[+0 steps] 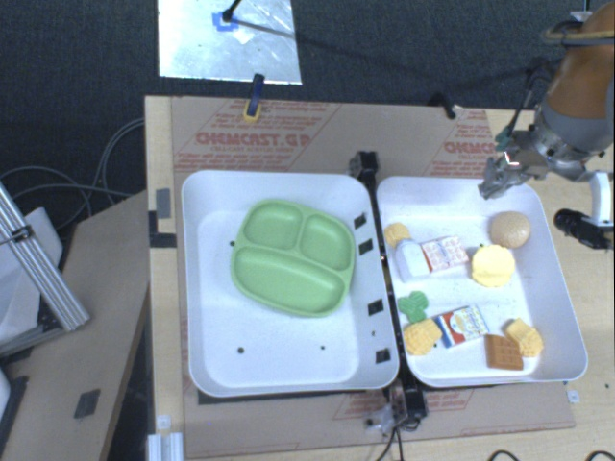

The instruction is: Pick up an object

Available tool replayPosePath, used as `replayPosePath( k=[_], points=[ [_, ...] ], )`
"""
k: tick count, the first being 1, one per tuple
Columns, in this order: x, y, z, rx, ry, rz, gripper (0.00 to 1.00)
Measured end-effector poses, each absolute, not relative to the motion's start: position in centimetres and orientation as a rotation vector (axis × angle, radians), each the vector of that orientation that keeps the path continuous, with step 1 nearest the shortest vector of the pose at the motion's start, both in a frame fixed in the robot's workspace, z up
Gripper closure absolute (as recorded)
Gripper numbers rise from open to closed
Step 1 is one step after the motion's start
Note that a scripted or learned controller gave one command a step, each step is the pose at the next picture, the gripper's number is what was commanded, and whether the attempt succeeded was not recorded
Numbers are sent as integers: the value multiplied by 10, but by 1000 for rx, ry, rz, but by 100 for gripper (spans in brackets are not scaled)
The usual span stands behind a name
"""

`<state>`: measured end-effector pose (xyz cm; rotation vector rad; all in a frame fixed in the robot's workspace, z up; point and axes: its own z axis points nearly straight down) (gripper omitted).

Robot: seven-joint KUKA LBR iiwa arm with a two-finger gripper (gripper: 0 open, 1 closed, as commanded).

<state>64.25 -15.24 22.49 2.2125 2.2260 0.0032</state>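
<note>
Toy foods crowd the right bin (553,286), a brown waffle (503,351) nearest and a tan bread roll (510,229) farthest, while the end effector (500,176) hovers over that bin's far rim, apparently ready to descend, its opening too blurred to tell.

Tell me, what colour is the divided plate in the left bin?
Light green plate, plain, clearest in the camera view from above.

A divided plate (291,256) lies in the left bin (207,286); food items fill the right bin (557,286)
</note>
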Motion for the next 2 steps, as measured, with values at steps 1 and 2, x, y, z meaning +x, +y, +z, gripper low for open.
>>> replayPosePath(
  k=[1,2],
  points=[
    [600,-117,224,2215,2231,0,100],
    [572,-81,228,2213,2231,2,100]
  ],
)
